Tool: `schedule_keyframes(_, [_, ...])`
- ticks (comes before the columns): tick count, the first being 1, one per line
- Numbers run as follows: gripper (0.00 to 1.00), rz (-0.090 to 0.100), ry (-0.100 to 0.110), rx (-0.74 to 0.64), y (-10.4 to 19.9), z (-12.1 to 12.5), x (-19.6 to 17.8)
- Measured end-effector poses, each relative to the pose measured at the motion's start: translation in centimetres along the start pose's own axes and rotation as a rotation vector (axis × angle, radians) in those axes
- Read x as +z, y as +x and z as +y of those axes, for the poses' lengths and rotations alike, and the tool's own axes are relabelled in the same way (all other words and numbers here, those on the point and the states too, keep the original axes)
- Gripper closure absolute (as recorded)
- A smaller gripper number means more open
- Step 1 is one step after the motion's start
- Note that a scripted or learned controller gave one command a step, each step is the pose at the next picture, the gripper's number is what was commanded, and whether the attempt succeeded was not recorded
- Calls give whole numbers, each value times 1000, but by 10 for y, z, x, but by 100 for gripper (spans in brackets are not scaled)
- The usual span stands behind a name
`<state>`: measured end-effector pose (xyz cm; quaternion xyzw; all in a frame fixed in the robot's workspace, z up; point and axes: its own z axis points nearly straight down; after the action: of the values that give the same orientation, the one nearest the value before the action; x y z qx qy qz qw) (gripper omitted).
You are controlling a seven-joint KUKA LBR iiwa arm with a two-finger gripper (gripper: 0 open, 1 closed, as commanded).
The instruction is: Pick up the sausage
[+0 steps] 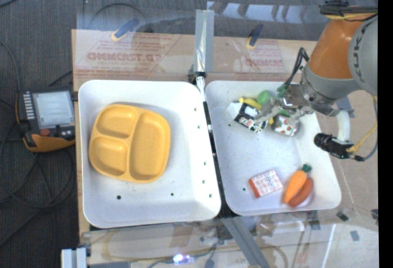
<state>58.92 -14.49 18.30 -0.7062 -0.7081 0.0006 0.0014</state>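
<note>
The sausage (304, 193) is a short red-brown piece lying in the front right corner of the right bin (239, 162). It is pressed against an orange carrot (295, 182) with a green top. My gripper (277, 110) hangs over a cluster of small items at the back of that bin, well away from the sausage. The grey arm with its orange band (334, 51) reaches in from the upper right.
Under the gripper lie a black-and-white carton (249, 118), a yellow piece (249, 102), a green piece (264, 97) and a patterned can (286, 126). A red-and-white packet (265, 183) lies left of the carrot. A yellow divided plate (130, 142) sits in the left bin (184, 193).
</note>
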Motion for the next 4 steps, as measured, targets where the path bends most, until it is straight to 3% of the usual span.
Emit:
schedule_keyframes(1, [0,-2,-15,1,11,61,58])
schedule_keyframes(2, [0,23,16,-55,-16,76,69])
schedule_keyframes(3, [0,-3,-3,24,-40,80,0])
schedule_keyframes(4, [0,-10,-30,-193,-45,48,60])
